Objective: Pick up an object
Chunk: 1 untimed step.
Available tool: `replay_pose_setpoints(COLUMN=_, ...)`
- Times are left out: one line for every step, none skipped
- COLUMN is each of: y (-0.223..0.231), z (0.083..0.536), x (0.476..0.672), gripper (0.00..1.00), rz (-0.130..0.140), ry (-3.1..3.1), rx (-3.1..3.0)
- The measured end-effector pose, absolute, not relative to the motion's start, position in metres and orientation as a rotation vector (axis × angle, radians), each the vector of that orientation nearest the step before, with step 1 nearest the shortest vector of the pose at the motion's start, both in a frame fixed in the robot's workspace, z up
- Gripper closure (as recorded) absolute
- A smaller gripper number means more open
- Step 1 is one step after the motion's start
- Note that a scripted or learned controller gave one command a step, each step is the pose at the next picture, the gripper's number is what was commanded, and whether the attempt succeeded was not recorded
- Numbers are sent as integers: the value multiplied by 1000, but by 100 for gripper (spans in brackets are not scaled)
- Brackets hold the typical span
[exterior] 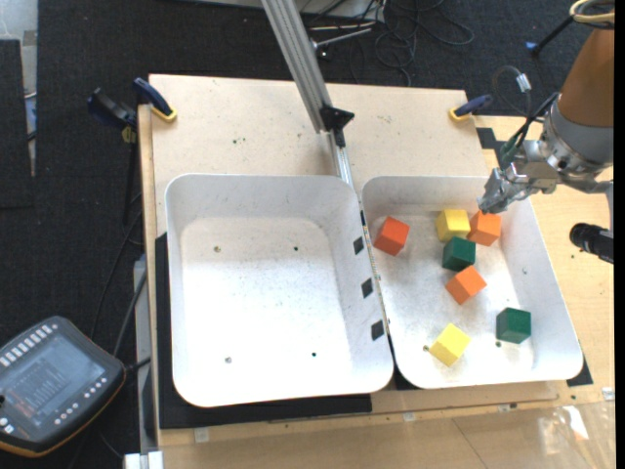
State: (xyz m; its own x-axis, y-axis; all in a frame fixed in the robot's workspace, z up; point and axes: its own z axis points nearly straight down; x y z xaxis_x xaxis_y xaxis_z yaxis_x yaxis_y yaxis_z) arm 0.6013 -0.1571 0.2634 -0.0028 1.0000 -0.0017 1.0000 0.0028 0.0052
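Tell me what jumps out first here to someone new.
The bright cubes scattered in the right bin: three orange, two yellow, two green. The gripper sits at that bin's far right, right by an orange cube and a yellow cube. The left bin looks bare beside it.

The arm [586,106] enters from the right edge of the camera view, its orange band uppermost and the grey wrist section below it. The wrist angles downward and to the left. The gripper [491,203] points down at the end of the wrist.
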Motion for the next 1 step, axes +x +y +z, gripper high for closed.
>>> replay_pose_setpoints(y=-103, z=269, x=612, gripper=100, rz=5, ry=2229, rx=2212)
